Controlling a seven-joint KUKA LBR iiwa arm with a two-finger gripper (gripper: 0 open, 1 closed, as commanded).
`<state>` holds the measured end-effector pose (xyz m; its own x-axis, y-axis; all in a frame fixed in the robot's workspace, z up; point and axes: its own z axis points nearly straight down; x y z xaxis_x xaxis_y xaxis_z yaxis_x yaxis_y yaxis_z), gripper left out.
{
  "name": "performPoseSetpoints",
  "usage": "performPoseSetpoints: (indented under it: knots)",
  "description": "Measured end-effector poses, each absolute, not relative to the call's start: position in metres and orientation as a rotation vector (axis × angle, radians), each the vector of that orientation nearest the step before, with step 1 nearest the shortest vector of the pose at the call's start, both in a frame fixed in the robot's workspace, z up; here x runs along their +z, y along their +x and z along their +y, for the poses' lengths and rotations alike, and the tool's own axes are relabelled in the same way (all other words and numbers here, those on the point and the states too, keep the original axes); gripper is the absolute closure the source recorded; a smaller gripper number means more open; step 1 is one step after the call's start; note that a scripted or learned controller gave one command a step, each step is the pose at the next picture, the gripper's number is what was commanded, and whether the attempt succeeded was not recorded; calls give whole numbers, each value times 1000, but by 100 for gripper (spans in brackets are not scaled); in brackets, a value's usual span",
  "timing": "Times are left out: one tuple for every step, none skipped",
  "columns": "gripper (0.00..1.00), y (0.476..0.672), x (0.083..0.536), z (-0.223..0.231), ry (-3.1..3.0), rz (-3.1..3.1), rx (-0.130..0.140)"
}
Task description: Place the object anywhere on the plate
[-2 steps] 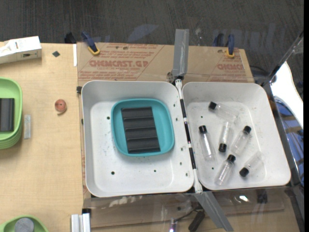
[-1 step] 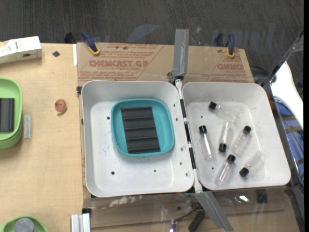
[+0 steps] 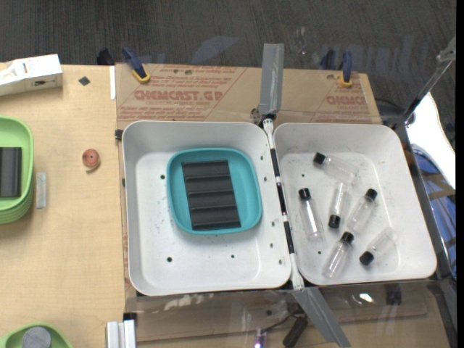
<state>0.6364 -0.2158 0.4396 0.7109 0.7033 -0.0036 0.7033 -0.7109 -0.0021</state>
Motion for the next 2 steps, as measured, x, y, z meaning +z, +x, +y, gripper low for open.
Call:
performPoseSetpoints:
  knots:
    - [0,645,440,-217,-2954,-1067,6]
    - [0,645,440,-217,-2954,-1066,7]
